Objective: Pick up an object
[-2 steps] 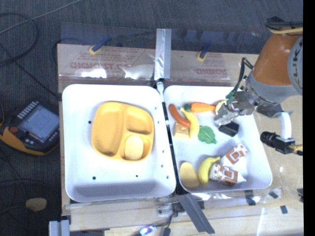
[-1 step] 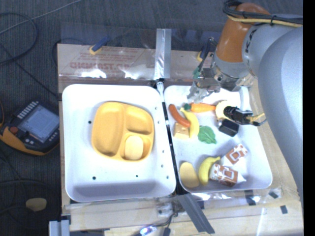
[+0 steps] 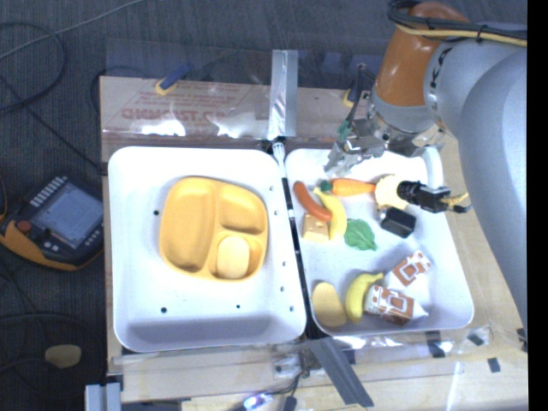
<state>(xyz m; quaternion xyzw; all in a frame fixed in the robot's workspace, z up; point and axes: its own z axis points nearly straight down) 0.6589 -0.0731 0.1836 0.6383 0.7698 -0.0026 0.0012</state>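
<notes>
Currently gripper (image 3: 341,157) is hovering upper right of frame over the right bin (image 3: 445,255), apparently lining up on the carrot (image 3: 353,187) just below; can't tell its grip state.

bright, even light (slightly soft)

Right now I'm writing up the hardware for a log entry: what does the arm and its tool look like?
The arm is bulky, rounded and smooth light grey, with a glossy orange band above the wrist. Black cables loop over the top of that band. Below it sits a darker grey metal wrist block, from which the small metallic tool tapers down to thin fingers.
</notes>
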